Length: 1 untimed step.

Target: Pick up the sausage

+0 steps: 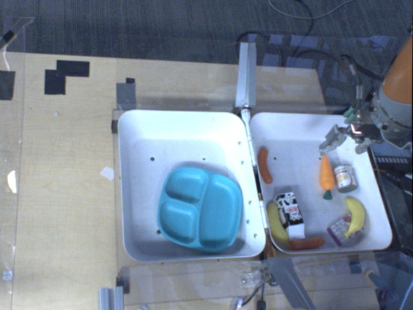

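Sausage (264, 165): lies against the right bin's (381, 234) left wall, untouched.
Second sausage (306, 243): near the front wall; could be grabbed instead.
Gripper (345, 138): open, empty, well apart.
Risk: wall may block one finger.

The arm (399, 86) comes in from the right edge of the camera view, in its upper half, and only its end section is in frame. The orange band (401, 77) sits at the far right, with the grey wrist (389, 116) below it, angled down and to the left. From the wrist the gripper (346, 142) reaches leftward. Its two fingers are spread apart, one fingertip (327, 144) pointing down-left and the other lying lower right of it. Nothing sits between them. Dark cables (348, 66) run along the arm's upper side.
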Each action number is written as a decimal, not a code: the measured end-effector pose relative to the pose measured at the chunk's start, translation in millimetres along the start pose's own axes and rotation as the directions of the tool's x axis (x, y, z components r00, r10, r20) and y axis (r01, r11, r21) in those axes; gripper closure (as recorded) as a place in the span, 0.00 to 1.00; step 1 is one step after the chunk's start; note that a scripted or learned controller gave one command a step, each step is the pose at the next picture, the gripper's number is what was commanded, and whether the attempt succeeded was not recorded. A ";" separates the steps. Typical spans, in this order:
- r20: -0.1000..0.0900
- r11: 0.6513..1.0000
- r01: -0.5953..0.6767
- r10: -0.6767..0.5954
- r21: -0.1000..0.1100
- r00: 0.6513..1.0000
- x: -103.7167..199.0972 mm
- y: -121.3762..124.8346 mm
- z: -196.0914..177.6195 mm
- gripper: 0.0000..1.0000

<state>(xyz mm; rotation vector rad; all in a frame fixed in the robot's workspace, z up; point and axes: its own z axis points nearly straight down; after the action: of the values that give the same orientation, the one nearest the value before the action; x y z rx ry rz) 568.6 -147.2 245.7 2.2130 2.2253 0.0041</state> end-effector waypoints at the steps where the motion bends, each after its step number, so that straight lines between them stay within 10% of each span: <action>1: 0.000 0.992 0.123 -0.123 -0.001 0.992 12.8 -35.1 126.3 0.00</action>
<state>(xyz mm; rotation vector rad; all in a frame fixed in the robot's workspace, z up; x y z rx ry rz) 534.0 -134.6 119.3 2.0713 2.3564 0.0043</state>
